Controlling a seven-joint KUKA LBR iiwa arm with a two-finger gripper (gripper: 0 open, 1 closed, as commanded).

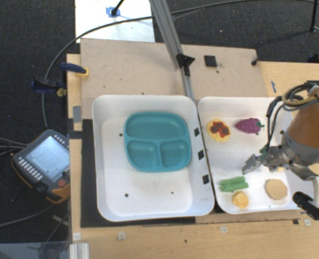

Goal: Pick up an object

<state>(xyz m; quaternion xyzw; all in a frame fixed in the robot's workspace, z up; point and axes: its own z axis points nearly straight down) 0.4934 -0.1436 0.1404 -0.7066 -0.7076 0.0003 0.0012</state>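
Right bin point(208, 144) — green beans point(233, 184) just below tool point(252, 163).

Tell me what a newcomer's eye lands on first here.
First the teal divided tray, alone in the left bin. Then the bright toy foods in the right bin: a small pizza and purple grapes at its far side, green beans, a yellow piece and a tan round nearer. The gripper hovers over that bin.
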